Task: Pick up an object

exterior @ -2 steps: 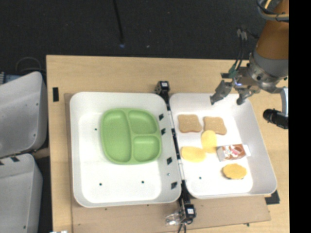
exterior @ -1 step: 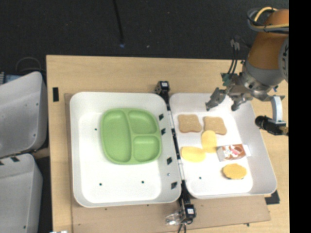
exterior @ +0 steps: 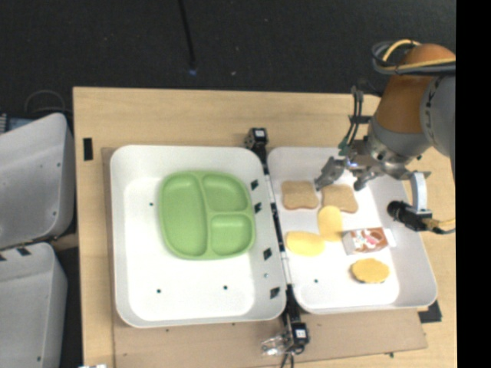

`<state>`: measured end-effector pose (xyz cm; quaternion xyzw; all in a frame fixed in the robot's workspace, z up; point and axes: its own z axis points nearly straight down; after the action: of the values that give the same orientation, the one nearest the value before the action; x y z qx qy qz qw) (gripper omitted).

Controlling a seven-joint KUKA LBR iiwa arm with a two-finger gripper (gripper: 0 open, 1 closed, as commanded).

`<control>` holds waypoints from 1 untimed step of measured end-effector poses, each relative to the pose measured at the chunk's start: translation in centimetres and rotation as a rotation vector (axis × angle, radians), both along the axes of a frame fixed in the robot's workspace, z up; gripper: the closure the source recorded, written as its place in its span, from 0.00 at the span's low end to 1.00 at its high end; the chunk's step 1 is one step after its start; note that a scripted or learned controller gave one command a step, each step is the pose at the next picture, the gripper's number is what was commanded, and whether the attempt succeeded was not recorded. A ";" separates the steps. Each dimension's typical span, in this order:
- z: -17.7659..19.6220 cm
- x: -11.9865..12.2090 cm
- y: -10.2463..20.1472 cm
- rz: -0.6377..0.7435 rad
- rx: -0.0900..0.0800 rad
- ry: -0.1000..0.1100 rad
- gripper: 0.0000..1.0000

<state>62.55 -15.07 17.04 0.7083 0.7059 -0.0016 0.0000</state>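
The pincer [exterior: 344, 174] hangs over the far part of the right bin [exterior: 406, 282], its two fingers spread apart with nothing between them. Just below it lie two tan toast-shaped slices: one [exterior: 299, 195] near the bin's left wall, the other [exterior: 340, 198] partly under a fingertip. Nearer me are a pale yellow piece [exterior: 330, 221], a flatter yellow piece [exterior: 304, 244] touching it, a small red-and-white packet [exterior: 365, 240] and an orange-yellow round [exterior: 370, 270]. These things crowd the bin's middle, while its near strip and right side lie bare. The left bin [exterior: 138, 297] holds a green divided plate [exterior: 206, 215] with white floor all round it. Both bins sit on the wooden worktop [exterior: 192, 113]. The arm's upper part is cut off at the right, and the packet's print is too blurred to read.
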 end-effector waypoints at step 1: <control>-4.3 -0.3 -0.1 -0.002 0.000 0.000 0.00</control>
<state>62.21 -15.17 12.78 0.7090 0.7052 -0.0018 -0.0001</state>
